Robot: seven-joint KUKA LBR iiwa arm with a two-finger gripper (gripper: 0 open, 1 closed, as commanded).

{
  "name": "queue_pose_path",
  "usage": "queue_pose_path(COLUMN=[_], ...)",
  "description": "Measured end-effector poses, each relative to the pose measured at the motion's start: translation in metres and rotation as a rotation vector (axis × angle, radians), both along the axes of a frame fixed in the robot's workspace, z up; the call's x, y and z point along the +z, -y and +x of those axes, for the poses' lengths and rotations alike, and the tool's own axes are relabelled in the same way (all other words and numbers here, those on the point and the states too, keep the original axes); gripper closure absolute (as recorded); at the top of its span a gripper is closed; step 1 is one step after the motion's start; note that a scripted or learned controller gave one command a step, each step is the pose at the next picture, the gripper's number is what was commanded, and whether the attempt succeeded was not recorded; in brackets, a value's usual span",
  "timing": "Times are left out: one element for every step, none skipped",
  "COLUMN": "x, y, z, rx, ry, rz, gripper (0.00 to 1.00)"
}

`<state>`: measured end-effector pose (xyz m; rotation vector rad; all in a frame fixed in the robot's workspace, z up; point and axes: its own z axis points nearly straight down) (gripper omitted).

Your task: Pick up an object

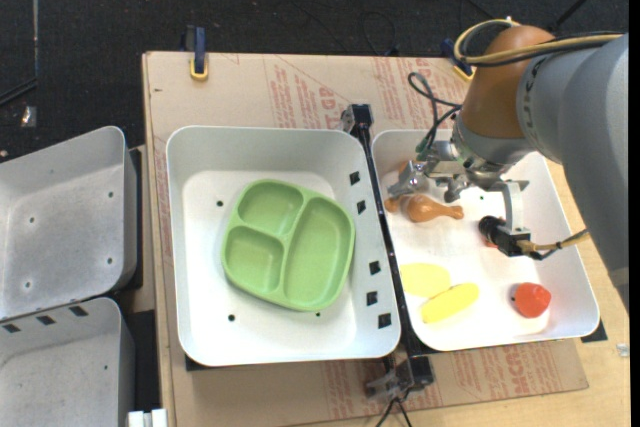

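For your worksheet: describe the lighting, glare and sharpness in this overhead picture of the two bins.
Camera view: even, soft lighting; the white bins look bright and slightly washed out; the green plate casts only a faint shadow; the arm near the lens looks soft; the floor behind is dark.

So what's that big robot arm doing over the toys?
The arm's end effector is down in the right bin, right above a toy chicken drumstick. A yellow banana, a pale yellow slice and a red tomato lie nearer the front. The left bin holds a green divided plate.
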<state>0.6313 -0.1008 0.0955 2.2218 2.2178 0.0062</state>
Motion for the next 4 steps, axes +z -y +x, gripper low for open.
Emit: queue_pose_path(x=[0.016,0.061,0.105,0.163], y=[-0.001,0.005,0.009,0.006], z=[0.003,0.002,0.003,0.014], rx=[0.002,0.000,0.001,0.005], ry=[0.009,0.000,0.002,0.003], rz=[0.000,-0.002,-0.003,-0.003], gripper=[1.00,1.00,1.00,1.00])
